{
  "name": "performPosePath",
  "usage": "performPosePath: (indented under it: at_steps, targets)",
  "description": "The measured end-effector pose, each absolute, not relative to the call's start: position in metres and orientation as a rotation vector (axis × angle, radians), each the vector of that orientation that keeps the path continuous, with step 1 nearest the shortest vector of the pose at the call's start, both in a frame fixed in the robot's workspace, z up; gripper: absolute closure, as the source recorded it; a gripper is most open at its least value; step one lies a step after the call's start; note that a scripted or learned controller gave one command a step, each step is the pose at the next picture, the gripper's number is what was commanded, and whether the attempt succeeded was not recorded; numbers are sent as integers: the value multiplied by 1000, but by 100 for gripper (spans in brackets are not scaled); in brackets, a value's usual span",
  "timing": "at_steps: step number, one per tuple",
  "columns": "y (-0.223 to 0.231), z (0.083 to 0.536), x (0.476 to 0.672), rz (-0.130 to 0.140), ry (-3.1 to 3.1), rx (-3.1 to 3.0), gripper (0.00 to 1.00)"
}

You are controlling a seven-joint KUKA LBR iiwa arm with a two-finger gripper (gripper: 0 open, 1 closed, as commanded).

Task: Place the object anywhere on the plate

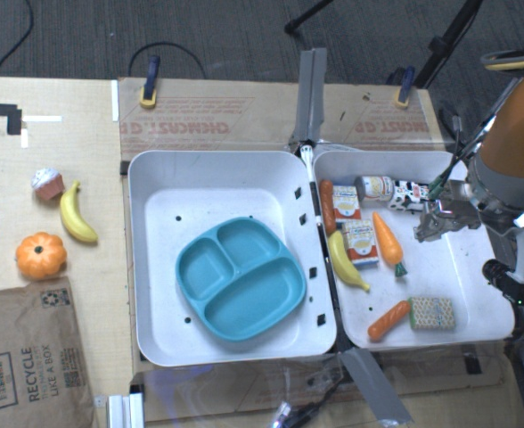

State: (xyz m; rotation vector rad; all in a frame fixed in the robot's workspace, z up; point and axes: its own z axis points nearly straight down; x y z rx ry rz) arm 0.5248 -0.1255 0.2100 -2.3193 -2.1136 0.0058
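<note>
The end effector (429,224) hangs over the upper right part of the right bin (476,328), and whether it is released or clenched I cannot tell; nothing shows between its tips, so I judge the pick not yet made. The step in hand is choosing and grasping one object.

The objects lie to the end effector's left and below it. The closest are a small bottle (375,187) and a black-and-white carton (410,194) just up and to the left, against the bin's far wall, and a carrot (387,241) just down and to the left. Further left sit two juice boxes (360,242), a sausage (327,207) and a banana (345,262), packed close together. Well below lie a second carrot (387,321) and a speckled sponge (432,312), touching each other.

The first carrot looks the best target: it is near and has free floor on its right side. A good grasp would come straight down across its narrow width, near the middle, clear of the juice box beside it. The bottle and carton sit so near the wall that a finger could strike the rim.

The blue plate (241,279) lies far to the end effector's left, in the left bin (155,239). The carry must lift high enough to clear the two rims between the bins before lowering over any compartment.
</note>
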Motion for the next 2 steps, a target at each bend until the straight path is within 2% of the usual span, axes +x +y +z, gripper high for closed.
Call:
performPosePath:
  at_steps: [1, 2]
  targets:
    - [-81, 188, 504, 7, -2355, -2070, 100]
    - [7, 268, 574, 8, -2424, -1995, 100]
